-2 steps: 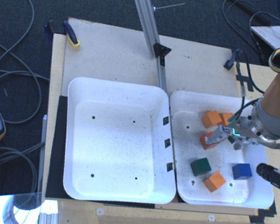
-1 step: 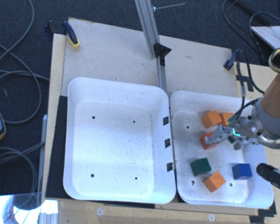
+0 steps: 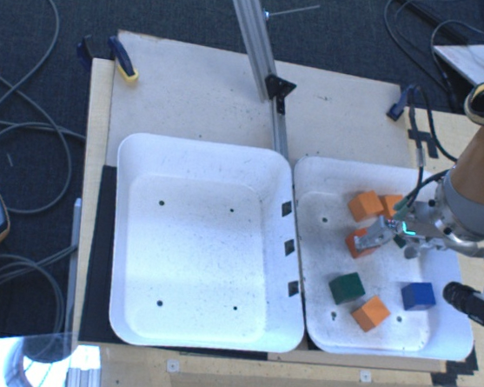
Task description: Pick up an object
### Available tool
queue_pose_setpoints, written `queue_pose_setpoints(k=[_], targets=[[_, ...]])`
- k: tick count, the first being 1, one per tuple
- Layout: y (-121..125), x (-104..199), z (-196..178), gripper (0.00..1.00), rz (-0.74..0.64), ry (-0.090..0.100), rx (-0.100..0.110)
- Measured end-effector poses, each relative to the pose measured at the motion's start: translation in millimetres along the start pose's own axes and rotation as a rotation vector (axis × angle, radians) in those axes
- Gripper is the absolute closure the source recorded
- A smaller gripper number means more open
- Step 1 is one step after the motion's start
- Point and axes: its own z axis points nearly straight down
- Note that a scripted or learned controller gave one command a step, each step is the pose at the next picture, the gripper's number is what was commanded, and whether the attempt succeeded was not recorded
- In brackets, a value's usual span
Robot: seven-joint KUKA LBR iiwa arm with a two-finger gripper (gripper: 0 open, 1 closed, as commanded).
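Gripper [image 3: 380, 237] low inside the right bin [image 3: 327, 209], at the end of the grey arm [image 3: 479, 187] reaching in from the right, orange band above the wrist. Tip pressed up against a small red block [image 3: 359, 243], touching it or nearly so; open, clenched or grasping, impossible to tell at this slant, with the wrist body and a teal light covering the working end. Red block resting on the bin floor near the middle of the bin, partly masked on its right side by the gripper.

Five other blocks in the same bin. Upper orange block [image 3: 365, 205] just above the red one, close but apart. Second orange block [image 3: 391, 203] just to its right, half hidden behind the gripper. Green block [image 3: 347, 288] below the red one, well clear of it. Lower orange block [image 3: 372, 313] just beside the green one, towards the near rim. Blue block [image 3: 419, 295] to the right of both, near the bin's right wall.

Left bin [image 3: 139, 176] side by side with the right one, rims touching along the middle. Slanted metal pole [image 3: 254, 36] running down from the top edge to the seam between the bins. Blue clamps [image 3: 124, 58] at the bench's far corners. Loose cables [image 3: 27, 92] on the dark floor at left
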Motion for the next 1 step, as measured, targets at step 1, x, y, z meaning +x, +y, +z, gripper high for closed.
queue_pose_setpoints(k=[1], targets=[[52.2,-71.8,-13.8,0.00,0.003,-0.006,-0.006]])
